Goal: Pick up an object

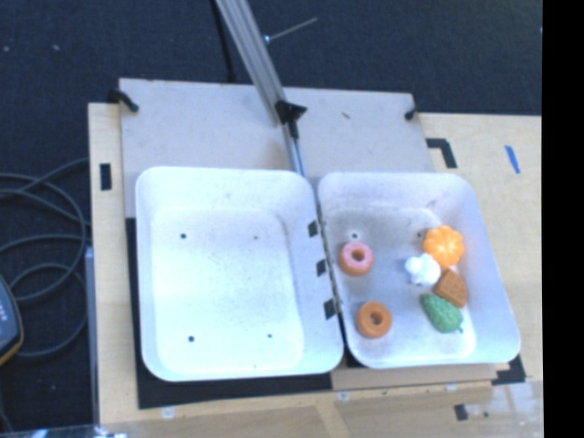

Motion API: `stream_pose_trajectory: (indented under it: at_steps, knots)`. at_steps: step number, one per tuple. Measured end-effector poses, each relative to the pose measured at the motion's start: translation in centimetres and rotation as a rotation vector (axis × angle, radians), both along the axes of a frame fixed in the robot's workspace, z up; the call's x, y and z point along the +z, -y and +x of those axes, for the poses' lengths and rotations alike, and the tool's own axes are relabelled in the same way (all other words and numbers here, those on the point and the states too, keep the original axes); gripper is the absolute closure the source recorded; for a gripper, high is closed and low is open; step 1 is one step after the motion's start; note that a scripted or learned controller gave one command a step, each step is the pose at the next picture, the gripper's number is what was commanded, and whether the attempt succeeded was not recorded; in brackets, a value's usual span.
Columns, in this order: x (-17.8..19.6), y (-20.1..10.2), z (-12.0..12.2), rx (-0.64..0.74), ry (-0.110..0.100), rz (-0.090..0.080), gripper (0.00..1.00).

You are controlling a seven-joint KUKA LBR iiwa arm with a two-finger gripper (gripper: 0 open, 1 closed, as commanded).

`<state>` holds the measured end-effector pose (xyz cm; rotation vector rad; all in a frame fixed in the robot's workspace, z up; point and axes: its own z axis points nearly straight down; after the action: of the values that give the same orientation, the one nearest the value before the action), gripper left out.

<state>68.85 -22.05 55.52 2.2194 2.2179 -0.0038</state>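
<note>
Hard to make out: we cannot tell what the small white lump (422, 268) is.
Jaws: we cannot tell how they stand.
Doughnuts: we count two, pink (356, 258) and brown (373, 318), apart, in the right bin (488, 331).
Others: one orange pumpkin (443, 244), one brown wedge (451, 288), one green piece (443, 313), clustered by that bin's right wall.
Bins: two; the left bin (155, 354) alongside.
</note>
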Motion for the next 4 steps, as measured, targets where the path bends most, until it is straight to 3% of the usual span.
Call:
stream_pose_trajectory:
  at_steps: [4]
  knots:
    - [4.1, 0.1, 0.0, 0.001, 0.000, -0.004, 1.00]
